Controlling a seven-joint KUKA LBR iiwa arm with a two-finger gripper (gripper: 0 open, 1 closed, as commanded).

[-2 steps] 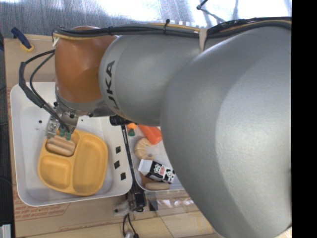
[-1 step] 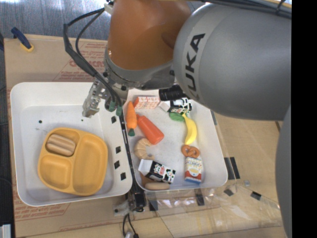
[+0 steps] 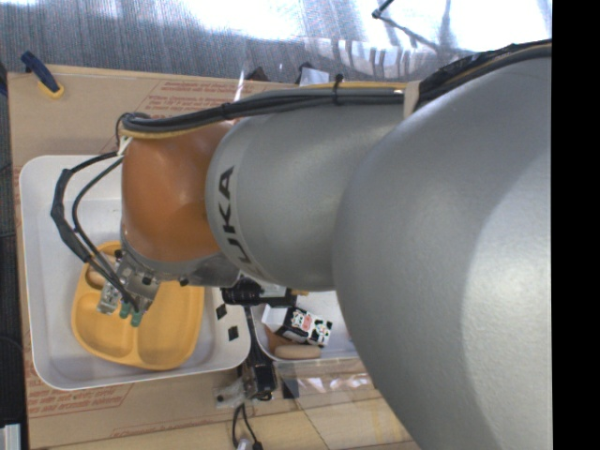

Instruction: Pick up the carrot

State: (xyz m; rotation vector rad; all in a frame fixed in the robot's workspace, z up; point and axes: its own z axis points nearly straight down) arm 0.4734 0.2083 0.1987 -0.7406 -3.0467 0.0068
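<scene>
Hovering low over the left shallow white plastic bin [image 3: 42,251], the tool [image 3: 125,305] hung above a yellow divided plastic tray [image 3: 164,331]. A small orange carrot [image 3: 94,275] lay just beside it, toward the left; its long axis was unclear.

Smooth grey arm [image 3: 422,204] with satin sheen, glossy orange band [image 3: 164,200], glossy white plastic bin [image 3: 42,251], yellow plastic tray [image 3: 159,331]
</scene>
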